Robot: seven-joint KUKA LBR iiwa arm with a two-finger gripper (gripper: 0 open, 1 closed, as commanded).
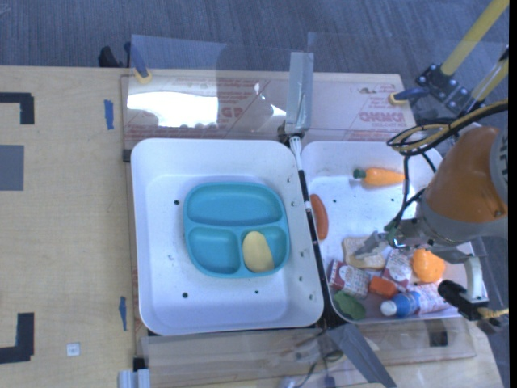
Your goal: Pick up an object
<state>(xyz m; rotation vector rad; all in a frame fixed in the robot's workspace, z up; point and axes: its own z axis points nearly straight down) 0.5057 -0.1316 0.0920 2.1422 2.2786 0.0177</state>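
**End effector low over the clutter in the right bin**

The end effector (386, 241) sits low in the right bin (339, 168), just above the heap of items at that bin's near end. Whether its fingers are apart or together I cannot tell; the wrist and cables crowd the spot.

Candidates lie close around it. A flat tan packet (363, 253) is directly beneath or just left of the tip, apparently touching it. A small orange fruit (426, 265) lies just to the right, under the arm's wrist. A red-and-white wrapper (353, 279) and a green piece (349, 304) lie nearer the camera. Farther off are a carrot (380, 177), its long axis running left to right, and a red sausage-like item (320, 216) lying lengthwise along the bin's left wall.

In the left bin (161, 217), a blue divided plate (230, 208) carries a yellow lemon-like piece (258, 251).

By my judgement, the packet is the nearest target, needing little more than a short drop.
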